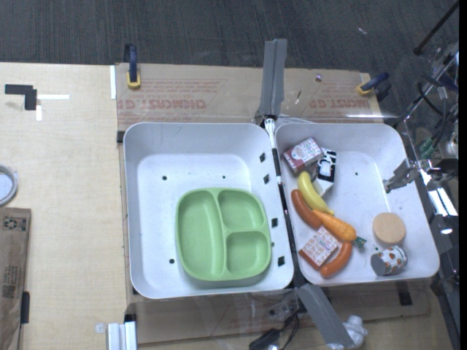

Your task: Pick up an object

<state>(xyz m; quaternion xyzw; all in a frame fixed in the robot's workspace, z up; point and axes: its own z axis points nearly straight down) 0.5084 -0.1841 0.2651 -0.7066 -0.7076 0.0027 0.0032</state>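
Hovering at the right bin's (408,152) edge; tool (400,179) state unclear; holding nothing visible.

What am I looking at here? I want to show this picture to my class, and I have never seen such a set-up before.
It is one picture from a camera fixed above a workbench, looking down at a slant. Two shallow white bins sit side by side. The left bin holds a green divided plate. The right bin holds toy food and small packets: a banana, a carrot, a sausage, a small red-and-white box and a tan round piece. A robot arm reaches in from the right edge. Its job is to pick something up. Nothing looks lifted yet; everything lies in the bins.
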